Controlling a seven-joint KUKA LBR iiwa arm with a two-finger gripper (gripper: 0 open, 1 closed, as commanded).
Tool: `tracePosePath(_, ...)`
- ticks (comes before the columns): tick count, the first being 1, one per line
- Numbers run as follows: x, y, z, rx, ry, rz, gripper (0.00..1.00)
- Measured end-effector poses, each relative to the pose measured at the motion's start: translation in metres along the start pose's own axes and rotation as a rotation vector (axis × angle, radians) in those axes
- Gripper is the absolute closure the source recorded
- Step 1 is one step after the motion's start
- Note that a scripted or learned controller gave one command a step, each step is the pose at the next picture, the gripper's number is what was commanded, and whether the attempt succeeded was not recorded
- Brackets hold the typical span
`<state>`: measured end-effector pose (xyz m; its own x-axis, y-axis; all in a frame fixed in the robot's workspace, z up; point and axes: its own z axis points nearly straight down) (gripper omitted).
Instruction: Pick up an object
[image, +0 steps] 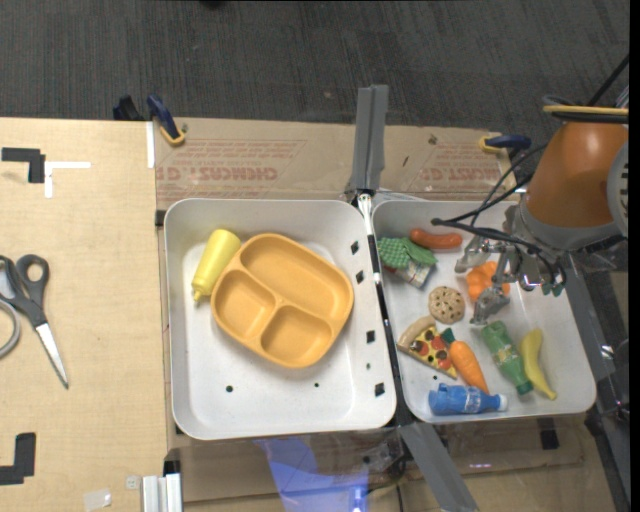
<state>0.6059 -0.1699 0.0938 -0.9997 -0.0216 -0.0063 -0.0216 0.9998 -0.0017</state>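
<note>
Arm is in from the right, orange wrist band up top, metal two-finger gripper (487, 290) down inside the right shallow white bin (578, 398). Jaws look pressed onto a small orange toy piece (484, 281); orange shows between and beside the fingers, so it reads as pinched, though cables and brackets clutter that spot.

Right bin contents around it:
- red toy sausage (437, 239) near the back wall, apart from the gripper
- green checked cloth-like toy (404, 256) at the back left corner
- round speckled cookie (447, 304) just left of the gripper
- pizza slice toy (430, 343) touching the orange carrot toy (467, 365) on its right
- green plastic bottle (507, 356) just below the fingers, lying beside a yellow banana toy (536, 363)
- blue and white tube (466, 402) lying flat along the front wall

Left shallow white bin (200, 405) holds a yellow-orange three-compartment plastic plate (282, 298), sitting skewed, with a pale yellow squeeze bottle (214, 262) lying against its upper left edge.

Grey-handled scissors (35, 310) lie on the wooden bench (80, 400), well apart from both bins. Printed cardboard sheet (250, 170) sits behind the bins, blue clamp (164, 117) on its corner.
</note>
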Motion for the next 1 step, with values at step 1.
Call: tracePosePath(1,0.0137,0.0002,0.0004,-0.002,0.002,0.039,0.0)
